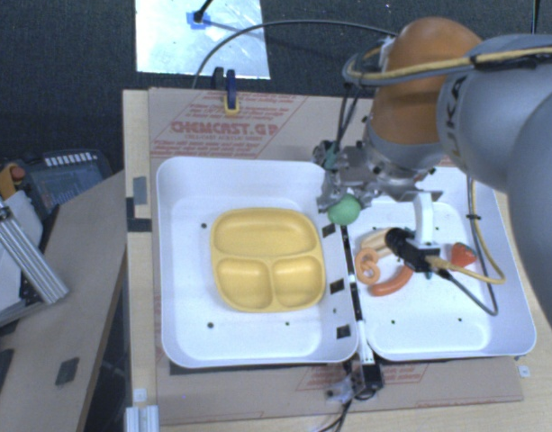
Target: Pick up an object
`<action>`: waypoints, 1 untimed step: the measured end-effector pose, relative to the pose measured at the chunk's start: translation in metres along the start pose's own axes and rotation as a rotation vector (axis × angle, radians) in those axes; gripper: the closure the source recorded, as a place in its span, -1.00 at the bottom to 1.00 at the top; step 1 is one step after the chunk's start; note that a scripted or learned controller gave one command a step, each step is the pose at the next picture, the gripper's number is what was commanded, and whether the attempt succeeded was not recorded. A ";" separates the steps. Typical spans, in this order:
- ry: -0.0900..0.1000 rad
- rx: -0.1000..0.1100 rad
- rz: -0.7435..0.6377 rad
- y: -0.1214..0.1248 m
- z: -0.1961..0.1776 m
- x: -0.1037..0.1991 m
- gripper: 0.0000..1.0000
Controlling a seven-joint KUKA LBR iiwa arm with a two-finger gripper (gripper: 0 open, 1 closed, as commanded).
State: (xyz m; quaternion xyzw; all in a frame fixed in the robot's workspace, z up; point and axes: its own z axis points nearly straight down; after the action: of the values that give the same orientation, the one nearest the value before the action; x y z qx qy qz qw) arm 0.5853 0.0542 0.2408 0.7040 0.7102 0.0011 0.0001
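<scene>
My gripper [341, 198] hangs over the divide between the two bins, near their far side. A small green ball [345, 211] sits between its fingertips, and the gripper is shut on it. In the right bin [456, 336], just past the gripper, lie a curved orange sausage shape [390, 283], an orange ring-shaped piece [366, 264], a pale yellow piece [375, 238] and a red-orange piece [462, 255]. The arm's wrist hides the far part of the right bin.
A yellow three-compartment plate [266, 259] lies in the middle of the left bin [181, 241]. A yellow-and-blue clamp [230, 93] stands at the bench's far edge. A keypad device [68, 174] lies off the bench to the left.
</scene>
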 end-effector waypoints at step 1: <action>0.000 0.000 0.000 0.013 0.019 0.044 1.00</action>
State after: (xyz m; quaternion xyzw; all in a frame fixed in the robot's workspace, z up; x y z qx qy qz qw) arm 0.5975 0.0985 0.2221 0.7042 0.7100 0.0008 0.0000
